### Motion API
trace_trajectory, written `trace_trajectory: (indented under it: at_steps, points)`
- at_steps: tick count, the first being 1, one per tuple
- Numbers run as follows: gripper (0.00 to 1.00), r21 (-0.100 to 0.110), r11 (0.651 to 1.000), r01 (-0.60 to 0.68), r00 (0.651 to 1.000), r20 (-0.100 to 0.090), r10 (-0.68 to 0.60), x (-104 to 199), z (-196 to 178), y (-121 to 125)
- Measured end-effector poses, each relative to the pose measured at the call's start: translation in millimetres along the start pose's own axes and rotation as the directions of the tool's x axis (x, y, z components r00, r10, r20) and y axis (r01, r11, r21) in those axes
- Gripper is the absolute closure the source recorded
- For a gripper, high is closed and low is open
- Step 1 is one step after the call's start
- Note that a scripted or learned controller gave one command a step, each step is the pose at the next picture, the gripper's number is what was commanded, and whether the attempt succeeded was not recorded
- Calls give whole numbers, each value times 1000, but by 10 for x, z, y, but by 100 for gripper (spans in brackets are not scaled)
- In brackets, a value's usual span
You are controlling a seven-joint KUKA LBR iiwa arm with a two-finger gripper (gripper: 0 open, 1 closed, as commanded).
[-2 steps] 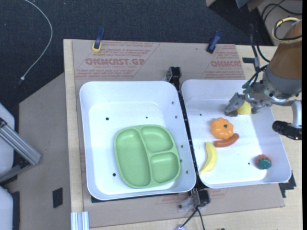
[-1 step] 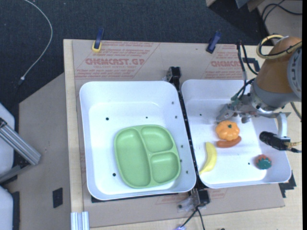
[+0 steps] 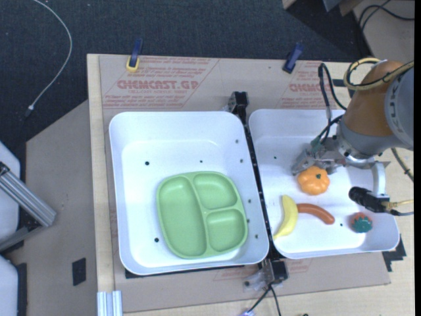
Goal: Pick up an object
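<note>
Orange plastic toy fruit [image 3: 313,181] lies just under the gripper [image 3: 318,162], probably its target. Whether the fingers are spread or pinching, I cannot tell.

We look down at a slant from above the bench [image 3: 197,78], taking in both white bins [image 3: 131,176].

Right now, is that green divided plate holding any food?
Empty. The green plate in the left bin shows three bare sections; the orange, banana and sausage lie in the right bin.
</note>
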State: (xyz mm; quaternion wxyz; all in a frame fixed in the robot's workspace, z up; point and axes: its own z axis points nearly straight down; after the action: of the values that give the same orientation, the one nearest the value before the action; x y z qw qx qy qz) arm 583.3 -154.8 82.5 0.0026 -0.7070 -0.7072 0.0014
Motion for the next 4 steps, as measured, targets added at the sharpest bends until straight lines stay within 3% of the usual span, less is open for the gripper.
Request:
trace_trajectory:
  at_steps: [1,4]
  points:
    - [100,-6,1000,0,1000,1,0,-1,-127,13]
    - [100,-15,1000,1,1000,5,-1,-50,-1803,95]
